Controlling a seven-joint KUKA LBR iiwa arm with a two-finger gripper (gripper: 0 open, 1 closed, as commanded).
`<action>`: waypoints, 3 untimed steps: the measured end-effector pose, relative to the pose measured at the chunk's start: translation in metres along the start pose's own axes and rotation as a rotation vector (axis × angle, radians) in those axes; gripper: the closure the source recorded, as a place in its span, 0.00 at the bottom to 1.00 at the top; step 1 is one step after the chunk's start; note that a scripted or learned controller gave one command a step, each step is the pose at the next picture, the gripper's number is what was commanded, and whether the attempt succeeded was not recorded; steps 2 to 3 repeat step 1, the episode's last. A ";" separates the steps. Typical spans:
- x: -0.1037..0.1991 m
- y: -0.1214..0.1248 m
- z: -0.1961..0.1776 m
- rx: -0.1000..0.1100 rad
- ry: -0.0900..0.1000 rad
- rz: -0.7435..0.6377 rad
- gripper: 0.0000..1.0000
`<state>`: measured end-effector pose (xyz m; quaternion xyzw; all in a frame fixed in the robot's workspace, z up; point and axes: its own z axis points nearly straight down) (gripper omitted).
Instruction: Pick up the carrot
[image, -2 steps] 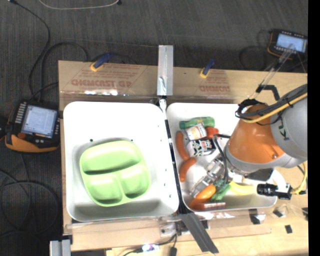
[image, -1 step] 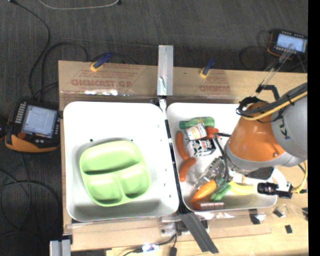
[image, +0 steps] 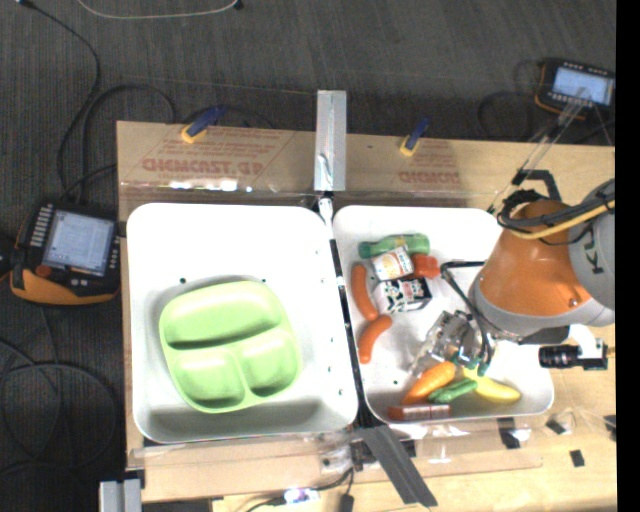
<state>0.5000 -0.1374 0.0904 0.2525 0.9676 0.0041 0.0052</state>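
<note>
1. Bottom rim of the right bin (image: 450, 412) (the landmark for all positions below) lies nearest the camera, and a small heap of toy food rests just inside it.
2. Within that heap, the carrot (image: 432, 379) lies tilted, orange with a green tip, beside a yellow banana (image: 497, 390) toward the arm's side and above a red pepper (image: 420, 411) that hugs the rim.
3. Gripper (image: 447, 345) hovers directly over the carrot's upper end, near or perhaps touching it; whether its fingers are spread or closed cannot be told at this angle.
4. Grey arm with its orange band (image: 535, 275) overhangs the bin's far-right wall.
5. Toward the bin's middle stand a small milk carton (image: 403, 292) and a green bottle (image: 394, 246); two orange sausages (image: 372, 338) lie along its left wall (beside the divider).
6. Outside the landmark, the left bin (image: 145, 240) holds a green divided tray (image: 232, 345).
7. Progress: the approach appears complete, but the carrot rests on the bin floor, so grasp and lift remain, as judged.
</note>
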 end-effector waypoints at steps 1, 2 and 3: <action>0.045 0.051 -0.092 0.006 0.013 -0.486 1.00; 0.045 0.051 -0.092 0.006 0.013 -0.486 1.00; 0.045 0.051 -0.092 0.006 0.013 -0.486 1.00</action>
